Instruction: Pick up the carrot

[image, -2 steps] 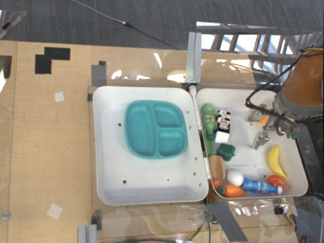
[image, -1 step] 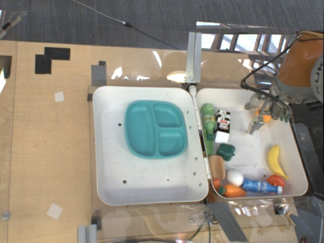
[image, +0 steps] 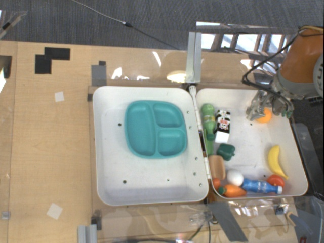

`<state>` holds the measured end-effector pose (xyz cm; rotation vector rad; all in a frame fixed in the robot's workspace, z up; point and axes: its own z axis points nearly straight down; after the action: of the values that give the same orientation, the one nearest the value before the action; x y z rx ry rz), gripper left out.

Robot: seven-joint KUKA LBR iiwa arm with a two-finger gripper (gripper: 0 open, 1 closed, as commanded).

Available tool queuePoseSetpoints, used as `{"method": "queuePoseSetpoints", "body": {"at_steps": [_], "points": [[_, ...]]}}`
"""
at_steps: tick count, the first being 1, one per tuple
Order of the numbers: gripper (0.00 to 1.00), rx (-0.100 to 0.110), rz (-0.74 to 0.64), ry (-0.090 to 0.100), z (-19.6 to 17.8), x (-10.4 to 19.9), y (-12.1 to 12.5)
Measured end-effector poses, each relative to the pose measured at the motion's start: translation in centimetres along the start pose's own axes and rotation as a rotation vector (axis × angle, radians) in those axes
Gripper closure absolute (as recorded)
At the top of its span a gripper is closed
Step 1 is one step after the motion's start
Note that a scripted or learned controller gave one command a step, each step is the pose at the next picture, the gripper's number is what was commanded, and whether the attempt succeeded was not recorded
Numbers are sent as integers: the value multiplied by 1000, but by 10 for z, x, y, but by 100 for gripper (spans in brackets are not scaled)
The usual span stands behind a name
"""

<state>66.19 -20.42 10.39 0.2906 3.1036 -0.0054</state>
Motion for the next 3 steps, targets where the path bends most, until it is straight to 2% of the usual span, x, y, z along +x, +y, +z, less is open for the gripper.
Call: {"method": "queuePoseSetpoints", "body": {"at_steps": [1, 2, 3], "points": [[100, -1, -238, 5, -115, 28, -8], [100, -6, -273, 24, -13, 90, -18], [100, 2, 448, 10, -113, 76, -16]]}}
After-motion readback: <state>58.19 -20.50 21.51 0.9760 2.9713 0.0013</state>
